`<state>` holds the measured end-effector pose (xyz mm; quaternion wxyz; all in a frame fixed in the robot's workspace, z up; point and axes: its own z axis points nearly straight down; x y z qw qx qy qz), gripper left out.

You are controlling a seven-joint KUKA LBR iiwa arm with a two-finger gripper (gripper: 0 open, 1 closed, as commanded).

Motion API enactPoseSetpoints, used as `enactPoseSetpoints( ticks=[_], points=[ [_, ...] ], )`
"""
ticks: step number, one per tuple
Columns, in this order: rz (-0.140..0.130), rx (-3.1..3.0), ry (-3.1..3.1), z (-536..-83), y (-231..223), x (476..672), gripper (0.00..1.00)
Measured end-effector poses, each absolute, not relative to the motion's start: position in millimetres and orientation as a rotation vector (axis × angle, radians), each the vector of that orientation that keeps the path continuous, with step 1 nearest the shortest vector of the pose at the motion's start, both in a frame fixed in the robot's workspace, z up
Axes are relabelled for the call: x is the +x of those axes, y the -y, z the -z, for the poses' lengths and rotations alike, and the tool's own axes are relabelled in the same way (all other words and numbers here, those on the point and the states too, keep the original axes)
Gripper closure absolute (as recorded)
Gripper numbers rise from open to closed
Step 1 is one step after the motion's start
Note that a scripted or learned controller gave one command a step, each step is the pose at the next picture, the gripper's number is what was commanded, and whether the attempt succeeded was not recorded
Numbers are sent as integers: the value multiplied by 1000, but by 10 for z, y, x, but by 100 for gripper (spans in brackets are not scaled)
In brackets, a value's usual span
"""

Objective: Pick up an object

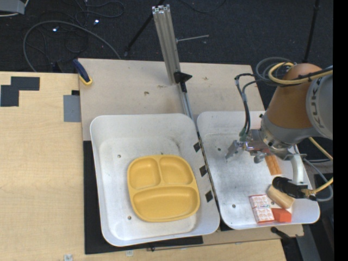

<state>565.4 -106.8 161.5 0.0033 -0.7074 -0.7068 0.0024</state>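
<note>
Seen at 11 o'clock on the tabletop point(136, 86): a small blue and yellow tool point(82, 73), outside the bins.

In the left bin point(109, 140), toward 5 o'clock: a yellow divided plate point(162, 188), lying flat with three compartments, two small toward 12 o'clock and one long toward 6 o'clock. Nothing on it.

At 12 o'clock between the two bins: an upright aluminium post point(167, 42).

Over the right bin point(228, 194), toward its 12 o'clock half: the claw point(235, 149), low above bare bin floor, reaching in from 3 o'clock under the orange band point(291, 105) of the arm. Opening of the claw: cannot tell from this angle. Nothing visibly held.

Just at 4 o'clock of the claw: a small orange piece point(273, 165), too small to identify.

At 5 o'clock in the right bin, well apart from the claw, a cluster: a red and white box point(261, 208) lying flat, a tan cylinder point(279, 199) just at its 2 o'clock, and a red-orange block point(282, 216) touching the box at 4 o'clock.
</note>
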Motion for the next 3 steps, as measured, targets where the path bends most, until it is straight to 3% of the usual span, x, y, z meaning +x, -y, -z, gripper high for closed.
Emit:
enactPoseSetpoints(
  ticks=[1, 2, 3],
  points=[
    [-7, -2218, 2216, -1073, 1098, 5740, 0],
    [-5, -2224, 2211, -1200, 1109, 5738, 100],
    [1, -2224, 2219, -1620, 1115, 5746, 100]
  ],
)
